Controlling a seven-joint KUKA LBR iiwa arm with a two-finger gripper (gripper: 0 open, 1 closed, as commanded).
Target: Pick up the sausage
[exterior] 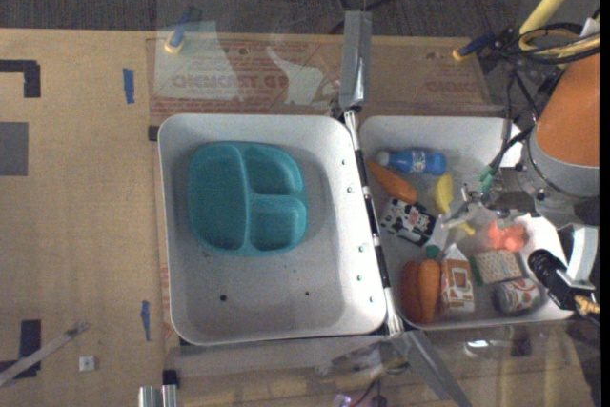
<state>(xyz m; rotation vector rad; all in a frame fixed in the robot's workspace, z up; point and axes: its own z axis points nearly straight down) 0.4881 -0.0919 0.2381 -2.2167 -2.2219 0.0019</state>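
Plywood-brown table carries two shallow white bins side by side, and blue tape marks dot its surface. The left bin holds a teal divided plate, which lies in the bin's upper left part with bare white floor around it. The right bin is crowded with small toy foods. The grey arm, with its orange band, reaches in from the right and hangs over that bin's right side. The end effector sits near the bin's middle, just beside a yellow piece; whether its fingers are apart or together cannot be told, since they blur into the clutter. A blue bottle lies on its side near the top edge. The sausage, an orange-brown cylinder, lies at a slant just below the bottle, close to the bin's left wall and apart from the end effector. Below it lies a small black-and-white carton. An orange carrot with a green top stands near the bottom edge, touching a small red-and-white box. A pink piece and a can lie further right.
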